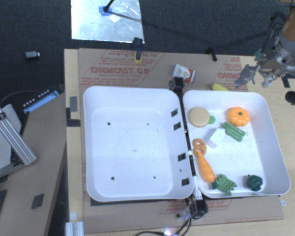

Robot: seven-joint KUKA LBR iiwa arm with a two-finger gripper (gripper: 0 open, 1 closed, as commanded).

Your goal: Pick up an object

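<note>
gripper hangs open and bare above the far edge of the right bin

the two-finger metal gripper (pixel 256 76) has its jaws spread apart with nothing between them, one finger pointing down to the left and the other to the right. it sits over the cardboard just beyond the far rim of the shallow white right bin (pixel 273 127), on the grey arm with an orange band (pixel 291 29) entering from the right.

nearest to it, on the cardboard outside the bin, lies a small yellow banana-shaped toy (pixel 219 87). inside the bin, near the far wall, sit an orange plastic pumpkin (pixel 238 116) and a round tan cookie-like disc (pixel 198 116). a green ridged pod (pixel 233 131) lies just below the pumpkin. further toward the near side are an orange carrot (pixel 205 167), a green leafy piece (pixel 224 183) and a dark green round toy (pixel 254 182). the shallow white left bin (pixel 130 141) lies beside it.
</note>
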